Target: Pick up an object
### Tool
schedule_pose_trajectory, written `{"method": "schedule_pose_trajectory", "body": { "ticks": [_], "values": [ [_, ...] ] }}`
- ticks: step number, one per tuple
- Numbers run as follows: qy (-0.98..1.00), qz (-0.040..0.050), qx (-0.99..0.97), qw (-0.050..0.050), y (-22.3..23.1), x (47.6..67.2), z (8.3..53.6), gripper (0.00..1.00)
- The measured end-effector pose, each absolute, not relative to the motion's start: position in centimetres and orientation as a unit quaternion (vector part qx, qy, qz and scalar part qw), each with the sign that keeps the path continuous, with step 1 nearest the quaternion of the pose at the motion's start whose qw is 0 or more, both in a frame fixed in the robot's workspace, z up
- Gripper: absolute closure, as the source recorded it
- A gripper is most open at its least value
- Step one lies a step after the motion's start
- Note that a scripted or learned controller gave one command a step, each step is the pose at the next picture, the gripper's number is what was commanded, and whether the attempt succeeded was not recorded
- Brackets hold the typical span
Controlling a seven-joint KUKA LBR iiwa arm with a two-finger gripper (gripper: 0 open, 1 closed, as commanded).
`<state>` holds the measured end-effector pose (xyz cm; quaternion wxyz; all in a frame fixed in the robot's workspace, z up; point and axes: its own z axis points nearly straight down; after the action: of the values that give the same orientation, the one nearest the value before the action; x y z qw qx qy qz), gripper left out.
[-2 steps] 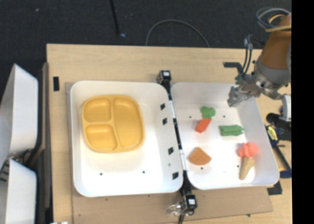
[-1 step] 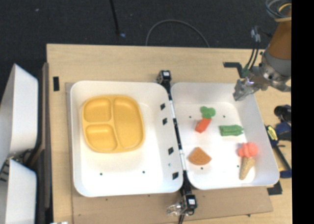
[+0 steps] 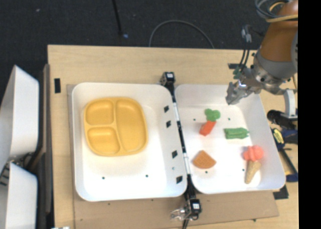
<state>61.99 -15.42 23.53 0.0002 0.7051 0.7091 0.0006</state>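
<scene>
Hovering at the right bin's (image 3: 261, 106) far corner, my gripper (image 3: 233, 95) holds nothing — whether it is spread I cannot tell; the carrot (image 3: 209, 122) lies nearest, just below, apart from its neighbours.

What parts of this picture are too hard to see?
- Tool, camera view: too small and blurry to make out its tips.
- Arm, camera view: cut off by the right edge.
- Orange wedge in the right bin, camera view: too small to tell what toy it is.
</scene>
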Motion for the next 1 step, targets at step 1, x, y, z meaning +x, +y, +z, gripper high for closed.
{"method": "schedule_pose_trajectory", "body": {
  "ticks": [1],
  "values": [
    [0.710,0.0006,0.705,0.000,-9.42,60.36,23.98,1.00]
  ]
}}
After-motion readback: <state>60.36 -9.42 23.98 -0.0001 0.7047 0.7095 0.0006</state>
